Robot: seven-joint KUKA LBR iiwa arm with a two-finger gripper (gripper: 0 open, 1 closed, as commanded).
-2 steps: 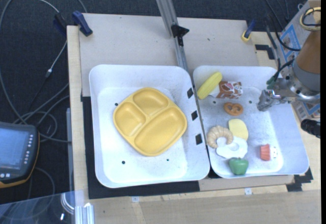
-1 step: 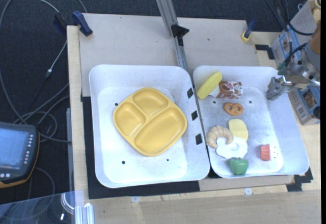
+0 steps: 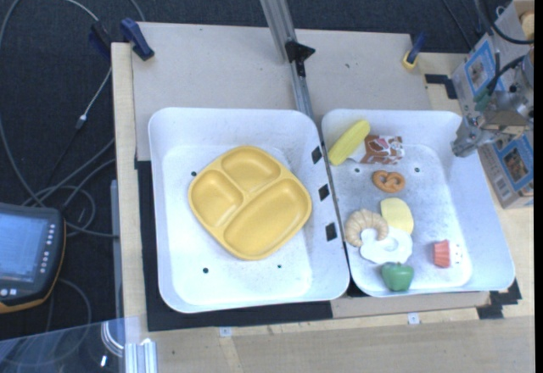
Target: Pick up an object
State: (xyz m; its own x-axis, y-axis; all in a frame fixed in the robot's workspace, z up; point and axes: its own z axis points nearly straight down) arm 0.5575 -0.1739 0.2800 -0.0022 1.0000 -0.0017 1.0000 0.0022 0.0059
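Camera view: two white bins sit side by side on the bench. The left bin holds a yellow divided plate. The right bin holds the toy food: a corn cob at the top left corner, a brown-and-white packet just beside it, a pretzel below, then a croissant, a yellow slice touching a fried egg, a green pepper at the near edge and a small red piece apart to the right. The gripper sits at the right rim of that bin, well apart from all items; its state cannot be told from this view, being blurred and small. Nothing is held. Judgement: the reach has yet to begin. The corn cob is a fair candidate; its long axis runs diagonally, upper right to lower left, so closing should go across that axis at mid-length, descending clear of the packet
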